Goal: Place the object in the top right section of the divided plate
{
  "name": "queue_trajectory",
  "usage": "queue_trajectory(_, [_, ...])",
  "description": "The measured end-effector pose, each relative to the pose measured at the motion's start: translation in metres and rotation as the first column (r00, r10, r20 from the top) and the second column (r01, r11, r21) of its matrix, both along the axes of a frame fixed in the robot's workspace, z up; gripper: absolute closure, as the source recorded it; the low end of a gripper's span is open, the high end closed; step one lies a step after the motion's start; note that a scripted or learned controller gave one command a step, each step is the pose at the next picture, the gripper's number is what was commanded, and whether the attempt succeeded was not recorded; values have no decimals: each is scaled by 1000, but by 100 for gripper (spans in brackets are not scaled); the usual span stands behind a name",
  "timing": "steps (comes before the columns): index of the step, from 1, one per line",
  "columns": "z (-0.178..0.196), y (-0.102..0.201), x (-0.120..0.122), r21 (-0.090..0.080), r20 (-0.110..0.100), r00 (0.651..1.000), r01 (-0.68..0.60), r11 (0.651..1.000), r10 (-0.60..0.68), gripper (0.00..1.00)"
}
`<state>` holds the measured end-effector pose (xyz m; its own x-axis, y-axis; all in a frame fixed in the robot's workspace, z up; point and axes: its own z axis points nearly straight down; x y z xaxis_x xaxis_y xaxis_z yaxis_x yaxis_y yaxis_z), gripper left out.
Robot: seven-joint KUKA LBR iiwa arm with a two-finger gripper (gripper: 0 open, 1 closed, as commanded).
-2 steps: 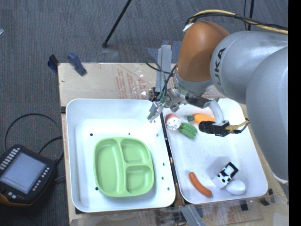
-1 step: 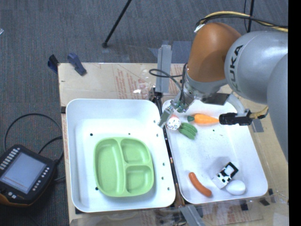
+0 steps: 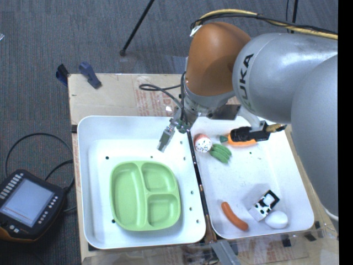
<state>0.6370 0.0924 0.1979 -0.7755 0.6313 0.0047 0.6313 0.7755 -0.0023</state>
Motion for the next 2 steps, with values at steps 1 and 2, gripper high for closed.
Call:
queue_trajectory(1, [-5, 43, -20, -2, -4, 999, 45, 999, -45, 0])
queue_trajectory(2, [1, 40, -20, -3, -9, 999, 51, 999, -51, 100])
